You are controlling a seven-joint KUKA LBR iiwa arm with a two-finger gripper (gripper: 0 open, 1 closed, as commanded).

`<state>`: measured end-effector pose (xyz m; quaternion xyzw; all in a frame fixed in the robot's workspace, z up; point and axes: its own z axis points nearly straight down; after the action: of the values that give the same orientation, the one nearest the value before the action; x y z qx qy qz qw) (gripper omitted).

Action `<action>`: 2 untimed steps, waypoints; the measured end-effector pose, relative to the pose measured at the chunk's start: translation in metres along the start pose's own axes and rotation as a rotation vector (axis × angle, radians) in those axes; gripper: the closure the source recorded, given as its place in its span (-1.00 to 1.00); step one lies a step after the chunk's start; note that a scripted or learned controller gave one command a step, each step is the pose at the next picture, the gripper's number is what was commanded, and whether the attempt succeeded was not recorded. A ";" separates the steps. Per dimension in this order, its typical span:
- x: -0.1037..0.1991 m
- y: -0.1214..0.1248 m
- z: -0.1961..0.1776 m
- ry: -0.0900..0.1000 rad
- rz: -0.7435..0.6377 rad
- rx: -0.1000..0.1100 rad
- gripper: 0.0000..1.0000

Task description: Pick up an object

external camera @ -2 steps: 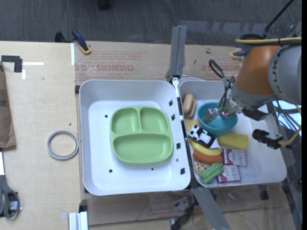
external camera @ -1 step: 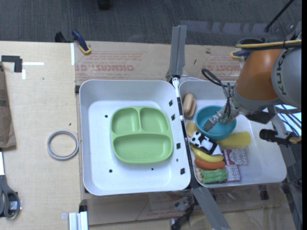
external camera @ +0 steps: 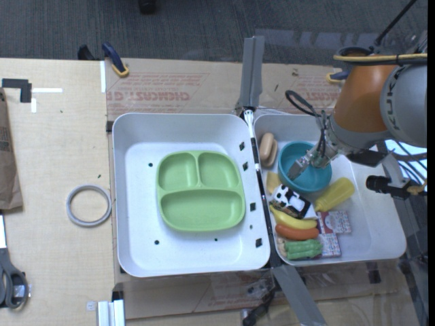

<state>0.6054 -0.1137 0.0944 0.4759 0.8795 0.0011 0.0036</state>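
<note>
The grey arm's gripper (external camera: pixel 307 164) hangs low inside the round teal plastic bowl (external camera: pixel 306 170) in the right shallow white bin (external camera: pixel 380 240). Whether its fingers are open or closed, I cannot tell. This looks like the grasp step; next probably calls for closing on the bowl's rim and lifting.

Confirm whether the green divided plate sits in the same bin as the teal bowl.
No, the green divided plate lies in the left bin, while the teal bowl is in the right bin.
</note>
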 end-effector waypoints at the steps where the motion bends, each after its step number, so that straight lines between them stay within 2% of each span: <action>1: -0.001 -0.001 -0.009 0.000 0.004 -0.001 1.00; 2: -0.029 0.035 0.003 0.002 0.321 0.006 1.00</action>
<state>0.6511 -0.1188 0.0919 0.6104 0.7921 -0.0004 0.0009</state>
